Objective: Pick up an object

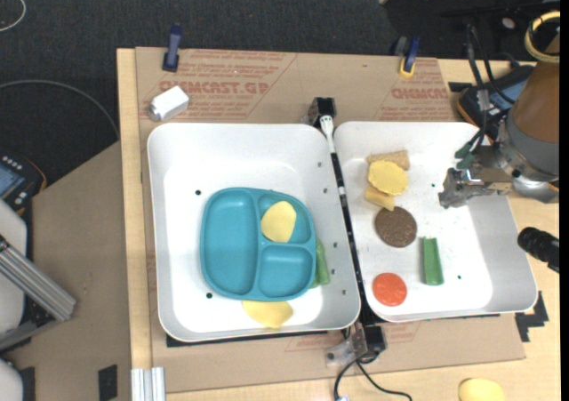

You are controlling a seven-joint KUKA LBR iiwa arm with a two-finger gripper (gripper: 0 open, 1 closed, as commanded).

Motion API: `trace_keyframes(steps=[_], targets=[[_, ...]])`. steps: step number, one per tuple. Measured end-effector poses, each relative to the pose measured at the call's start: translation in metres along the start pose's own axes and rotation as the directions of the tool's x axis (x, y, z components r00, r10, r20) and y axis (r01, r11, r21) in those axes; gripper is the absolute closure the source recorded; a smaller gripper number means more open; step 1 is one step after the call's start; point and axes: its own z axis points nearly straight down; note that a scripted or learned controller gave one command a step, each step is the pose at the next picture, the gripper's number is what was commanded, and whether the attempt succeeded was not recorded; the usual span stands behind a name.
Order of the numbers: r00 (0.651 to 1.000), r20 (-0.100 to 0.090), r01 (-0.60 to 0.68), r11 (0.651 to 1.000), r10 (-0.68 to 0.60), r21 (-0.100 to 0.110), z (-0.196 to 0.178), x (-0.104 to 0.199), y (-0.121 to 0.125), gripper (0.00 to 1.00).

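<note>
Reaching in from the right, the gripper (453, 188) hangs over the upper right part of the right bin (498, 292), above bare white floor. Whether it is apart or together cannot be told from this angle, and nothing shows held in it.

Nearest to it among the pieces is a green stick (431, 260), lying lower in the same bin. Its long axis runs almost straight up and down the view, the top end tipped slightly left. Left of the stick sits a brown disc (396, 226), flat on the floor, and below that a round orange piece (389, 289) near the bin's lower edge. Above the brown disc lies a yellow slice (388, 177) on top of a tan piece (394, 160), with a small yellow wedge (380, 199) just under it.

Beside it, the left bin (178, 212) bears a teal divided tray (236, 244). A yellow oval piece (279, 221) rests in the tray's upper right compartment. Another yellow piece (267, 311) lies on the bin floor just below the tray, and a thin green strip (321, 264) lies along the tray's right edge.
</note>
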Motion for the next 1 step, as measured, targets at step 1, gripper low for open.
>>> trace_keyframes(steps=[1], targets=[[1.0,-0.008,0.022,1.0,-0.022,-0.013,-0.1352,0.1248,-0.0287,1.0]])
